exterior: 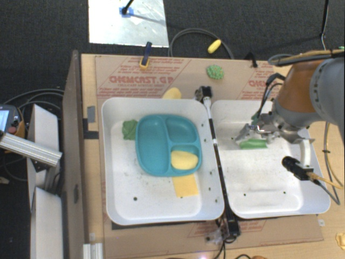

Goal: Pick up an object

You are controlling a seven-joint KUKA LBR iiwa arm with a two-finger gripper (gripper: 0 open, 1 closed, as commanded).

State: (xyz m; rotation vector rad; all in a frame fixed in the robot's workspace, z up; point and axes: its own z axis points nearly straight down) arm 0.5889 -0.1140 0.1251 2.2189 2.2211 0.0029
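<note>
A long green pod-like piece (253, 143) lies on the floor of the right bin (269, 198), in its far half. My gripper (255, 133) hangs low just behind and over it, with the grey arm and its orange band coming in from the right. Whether the piece is touched is not clear from this angle. In the left bin (124, 198) a teal divided plate (156, 144) holds a yellow lump (184, 159). A flat yellow square (186, 186) lies in front of the plate, and a green leaf piece (129, 129) lies at its left.
The divider between the bins (215, 150) runs just left of the gripper. On the bench behind the bins lie a yellow piece (172, 94), a bumpy green piece (215, 72) and a yellow-and-blue clamp (145, 57). The near half of the right bin is bare white floor.
</note>
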